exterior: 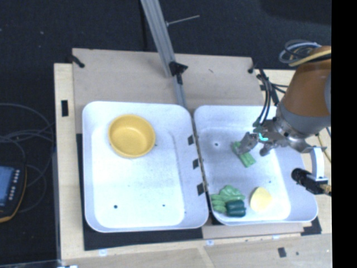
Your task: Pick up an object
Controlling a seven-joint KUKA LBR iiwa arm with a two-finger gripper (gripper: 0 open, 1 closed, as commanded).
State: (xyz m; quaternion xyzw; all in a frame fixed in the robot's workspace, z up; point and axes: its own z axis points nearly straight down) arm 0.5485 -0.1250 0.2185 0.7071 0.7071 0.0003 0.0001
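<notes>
Closest to the front edge of the bench, in the right bin (279,216), sits a cluster of small things along its near wall: a light green bumpy toy (227,195) with a darker green block (235,208) touching it on its near side, and just beside them, toward the arm's side, a pale yellow round object (260,199). They lie near one another but the yellow one stands slightly apart from the green pair.

A little farther back in the same bin, near its middle, lies a small green oblong piece (246,158), tilted on the white floor. The gripper (257,143) hangs right over it, reaching in from the right, with one finger (246,143) touching or nearly touching the piece's far end and the other finger (268,147) set off to the side. The fingers look spread, and the green piece lies below and beside them rather than between them, so nothing is being held.

In the left bin (100,205), toward its far corner, a yellow bowl (131,135) rests upright, well apart from everything else.

Behind the gripper rises the grey wrist with the orange band (308,91) and black cables (269,96) looping along it. Farthest back, a grey metal rail (159,29) slants across the bench's rear edge, ending near the gap between the two bins.
</notes>
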